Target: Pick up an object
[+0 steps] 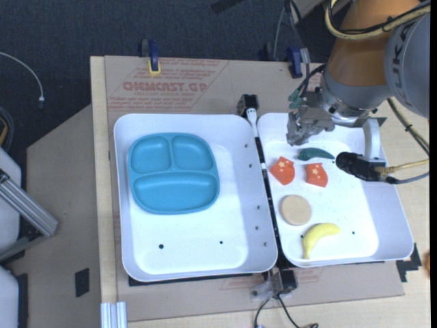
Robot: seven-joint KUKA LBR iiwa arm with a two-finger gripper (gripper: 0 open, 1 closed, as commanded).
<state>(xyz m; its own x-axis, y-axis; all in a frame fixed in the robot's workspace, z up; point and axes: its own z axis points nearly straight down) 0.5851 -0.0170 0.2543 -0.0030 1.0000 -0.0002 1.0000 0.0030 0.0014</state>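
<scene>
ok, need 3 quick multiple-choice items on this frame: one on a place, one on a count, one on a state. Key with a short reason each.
1. Where is the blue divided plate?
A. In the left bin
B. In the right bin
C. On the cardboard outside the bins

2. How many red strawberry pieces lie in the right bin?
A. One
B. Two
C. Four

3. How does the banana stand relative to the gripper?
A. Held between its fingers
B. Lying in the bin, apart from it
C. Stacked on the tan round disc

Key: 1 A, the plate sits on the left bin floor. 2 B, one piece and another lie side by side. 3 B, the banana lies near the bin's front edge, the gripper hovers at the back by the green piece.
</scene>
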